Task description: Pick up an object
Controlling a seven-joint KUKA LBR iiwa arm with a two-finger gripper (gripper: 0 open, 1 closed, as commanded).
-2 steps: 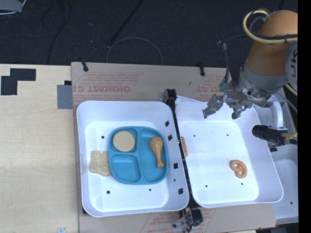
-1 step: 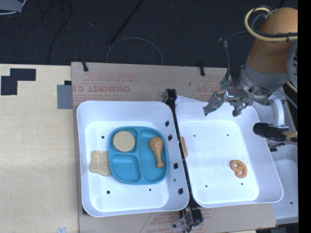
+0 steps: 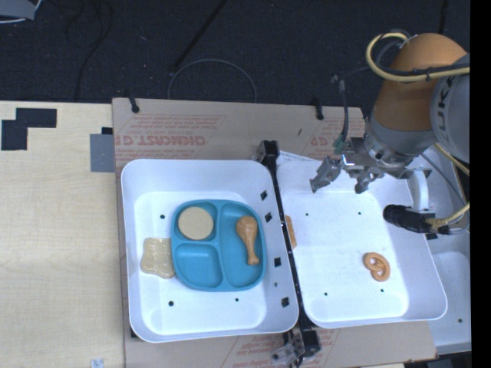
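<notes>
**Arm poised over the right bin, nothing in its grip yet**

Pale wooden bench (image 3: 54, 228) on the left, dark floor with loose cables behind, and we start in the left bin (image 3: 146, 186). Against its left wall lies a tan piece of toast (image 3: 157, 257), touching the edge of a blue divided tray (image 3: 219, 245) that sits in the middle of that bin. On the tray, a round cracker-coloured disc (image 3: 195, 222) fills the upper left compartment, and a toy drumstick (image 3: 248, 238) lies in the right compartment, long axis running roughly top to bottom, fat end toward the bin's far edge.

Crossing the black divider now, and a small orange piece (image 3: 289, 231) is tucked against the right bin's left wall, mostly hidden.

Out on the right bin (image 3: 337, 297) floor, toward its right wall and near edge, sits the pretzel (image 3: 377, 267), flat, long axis slanting from upper left to lower right. It looks the likeliest target, lying alone.

Above the far edge of that bin hangs the gripper (image 3: 347, 176), jaws spread apart and empty, well apart from the pretzel.

So this reads as the approach stage. The next move calls for travel toward the near right corner, turning the wrist so the jaws straddle the pretzel's narrow width, then a descent.
</notes>
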